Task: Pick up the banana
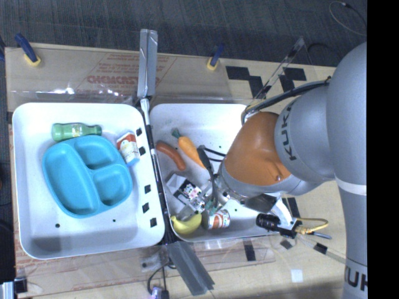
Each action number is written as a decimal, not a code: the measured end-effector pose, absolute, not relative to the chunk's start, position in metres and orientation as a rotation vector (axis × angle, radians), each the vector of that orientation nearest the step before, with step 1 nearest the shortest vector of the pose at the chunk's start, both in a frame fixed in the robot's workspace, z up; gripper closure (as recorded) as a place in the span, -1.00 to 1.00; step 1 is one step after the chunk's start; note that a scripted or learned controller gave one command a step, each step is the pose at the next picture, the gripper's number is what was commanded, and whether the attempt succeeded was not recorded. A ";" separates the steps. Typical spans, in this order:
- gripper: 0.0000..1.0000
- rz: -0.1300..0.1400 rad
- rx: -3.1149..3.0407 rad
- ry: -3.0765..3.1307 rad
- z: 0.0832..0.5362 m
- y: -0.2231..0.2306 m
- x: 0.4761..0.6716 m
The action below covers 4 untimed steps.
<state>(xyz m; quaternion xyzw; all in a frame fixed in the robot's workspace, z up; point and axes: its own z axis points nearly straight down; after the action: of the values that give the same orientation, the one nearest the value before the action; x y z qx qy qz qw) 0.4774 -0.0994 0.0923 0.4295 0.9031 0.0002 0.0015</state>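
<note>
Banana (186, 223) lies at the front left corner of the right bin (206, 114), close against the wall that divides the two bins; its yellow curve and darker tip show, while its right end is crowded by a small can with a red label (219, 220) just beside it. The claw (212, 199) hangs above this corner, just over the banana and can, but the dark metal there is small and tangled with other things, so I cannot tell whether it is open or closed, nor whether it touches anything. The grey arm with its orange band (255, 151) reaches in from the right and covers much of the right bin's floor and its right wall. Behind the claw sit a carrot (190, 149) and a reddish sausage-like piece (171, 154), side by side and tilted, and a small dark box with a patterned face (189, 192), partly hidden. In the left bin (25, 167) a blue divided tray (87, 174) lies flat, a green bottle (75, 130) lies on its side behind it, and a small red and white carton (128, 147) rests at its right edge. Part of the counter (93, 67) is cut off by the frame.
</note>
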 end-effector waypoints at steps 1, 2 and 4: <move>-1.00 -0.001 1.033 2.967 0.200 -0.124 0.491; -1.00 0.000 1.279 2.870 0.091 -0.097 0.477; -1.00 0.000 1.303 2.859 0.091 -0.097 0.476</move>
<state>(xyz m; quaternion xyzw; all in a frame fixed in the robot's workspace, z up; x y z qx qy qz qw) 0.4765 -0.0967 0.0910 0.4148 0.9099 0.0001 0.0000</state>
